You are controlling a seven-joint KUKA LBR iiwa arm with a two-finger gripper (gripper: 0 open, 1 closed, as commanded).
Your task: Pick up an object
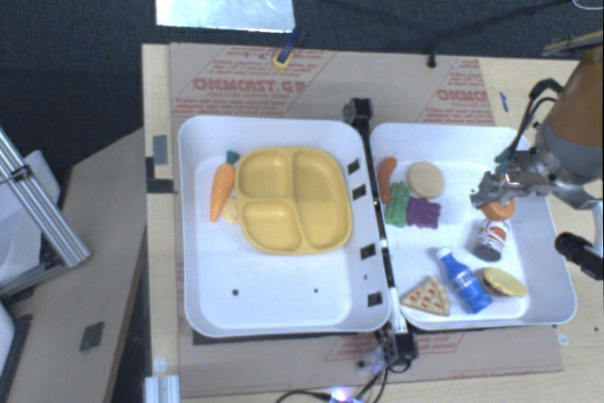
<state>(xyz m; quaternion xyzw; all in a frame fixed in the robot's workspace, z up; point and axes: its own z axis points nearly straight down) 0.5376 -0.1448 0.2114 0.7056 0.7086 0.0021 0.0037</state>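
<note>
White moulded plastic formed the two shallow bins, their corners rounded and their walls glossy. The left bin held a yellow sectioned plate of smooth plastic, divided into three compartments, and just beside its left edge lay a toy carrot, orange and tapered with a small green top.

The right bin carried a scatter of small play-food pieces. Near its left wall lay a slim orange-red sausage shape, beside a green ridged piece and a purple lumpy piece that touched each other. A round tan cookie-like disc sat just above them. Lower down rested a triangular pizza slice with a dotted top, a blue bottle with a white cap lying tilted, and a flat round burger-like piece at its right.

The grey metal gripper hung over the right half of that bin, directly above a small jar with an orange top and dark base, which stood upright. Whether the fingers touched the jar or stood apart could not be told, as they overlapped its top from this angle. The arm's orange band showed at the right.

Brown printed cardboard lay flat beneath both bins.
</note>
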